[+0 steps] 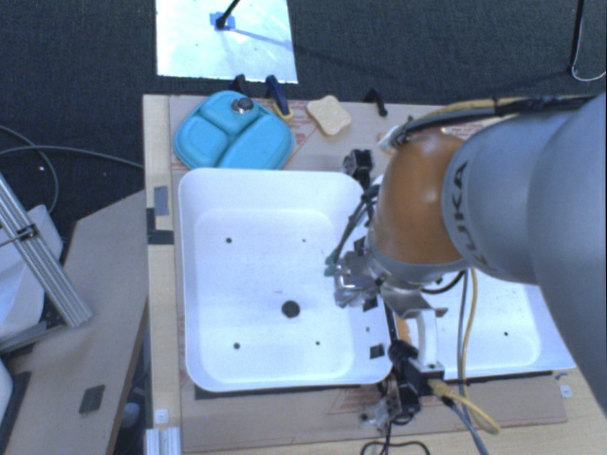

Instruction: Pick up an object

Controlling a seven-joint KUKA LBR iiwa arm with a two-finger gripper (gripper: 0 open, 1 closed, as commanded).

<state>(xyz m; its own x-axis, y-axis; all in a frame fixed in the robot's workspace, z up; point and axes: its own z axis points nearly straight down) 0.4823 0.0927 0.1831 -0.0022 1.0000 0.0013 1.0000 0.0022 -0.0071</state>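
robot lab: kuka arm (493, 197) over white bins (270, 282) on plywood bench (161, 282), loose cables (455, 406), aluminium frame (43, 273), dark carpet (76, 55).

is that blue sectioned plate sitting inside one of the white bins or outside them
Outside. The blue plate lies on the bench beyond the far rim of the left bin, overlapping that edge slightly.

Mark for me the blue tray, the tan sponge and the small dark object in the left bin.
blue tray (232, 133): camera view, on its central divider area.
tan sponge (329, 114): camera view, middle of its top face.
small dark object (290, 308): camera view, its centre, on the left bin (204, 254) floor.
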